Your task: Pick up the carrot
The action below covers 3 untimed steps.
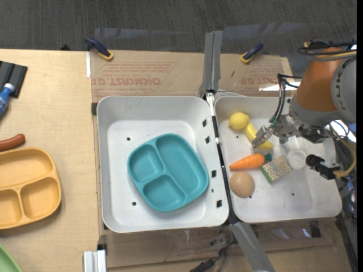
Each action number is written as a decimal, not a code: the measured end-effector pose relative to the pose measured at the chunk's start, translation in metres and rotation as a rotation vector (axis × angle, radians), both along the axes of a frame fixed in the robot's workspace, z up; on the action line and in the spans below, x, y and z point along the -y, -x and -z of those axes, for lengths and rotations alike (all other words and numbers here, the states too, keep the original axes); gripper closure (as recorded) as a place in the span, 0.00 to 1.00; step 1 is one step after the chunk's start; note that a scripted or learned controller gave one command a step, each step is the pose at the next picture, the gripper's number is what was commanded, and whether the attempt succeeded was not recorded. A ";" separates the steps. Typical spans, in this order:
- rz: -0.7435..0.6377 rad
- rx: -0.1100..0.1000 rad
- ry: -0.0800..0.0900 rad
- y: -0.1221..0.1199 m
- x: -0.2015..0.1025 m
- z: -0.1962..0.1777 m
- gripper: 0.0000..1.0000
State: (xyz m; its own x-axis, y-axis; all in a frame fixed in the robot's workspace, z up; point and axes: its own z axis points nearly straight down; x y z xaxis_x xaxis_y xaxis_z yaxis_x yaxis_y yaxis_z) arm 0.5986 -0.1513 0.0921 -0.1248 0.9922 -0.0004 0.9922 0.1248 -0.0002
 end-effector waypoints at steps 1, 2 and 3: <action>-0.300 -0.001 -0.001 0.040 -0.050 0.000 0.00; -0.151 -0.001 -0.001 0.095 -0.035 0.000 0.00; -0.147 0.000 -0.001 0.095 -0.034 -0.009 1.00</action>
State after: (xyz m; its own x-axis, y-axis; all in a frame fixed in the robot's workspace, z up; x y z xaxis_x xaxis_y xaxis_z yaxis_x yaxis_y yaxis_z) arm 0.5041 -0.1172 0.1006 -0.2688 0.9632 0.0009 0.9632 0.2688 0.0000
